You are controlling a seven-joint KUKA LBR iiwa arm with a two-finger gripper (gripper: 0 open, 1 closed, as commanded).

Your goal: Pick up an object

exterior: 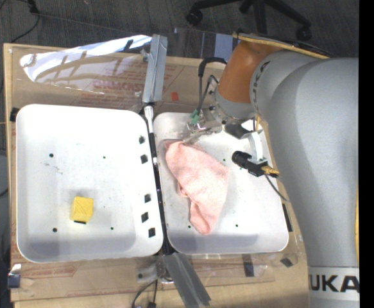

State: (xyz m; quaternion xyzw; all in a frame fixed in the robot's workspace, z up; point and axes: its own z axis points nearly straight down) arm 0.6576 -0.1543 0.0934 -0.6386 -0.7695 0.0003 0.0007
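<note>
Cloth (pixel 198 183), pink and crumpled, lies in the right bin (pixel 263 230), stretching from the far left corner down toward the middle, one end tapering to a rounded fold. The tool (pixel 203 124) sits low at the far edge of that same bin, right at the upper end of the cloth, touching or just above it; from here I cannot tell how it is set or whether any fabric is caught in it. The grey arm (pixel 302 146) with its orange band (pixel 239 76) looms over the right side. In the left bin (pixel 45 127), a small yellow block (pixel 82 209) rests near the front, well apart from everything else. Both bins stand on the wooden counter (pixel 97 82).
</note>
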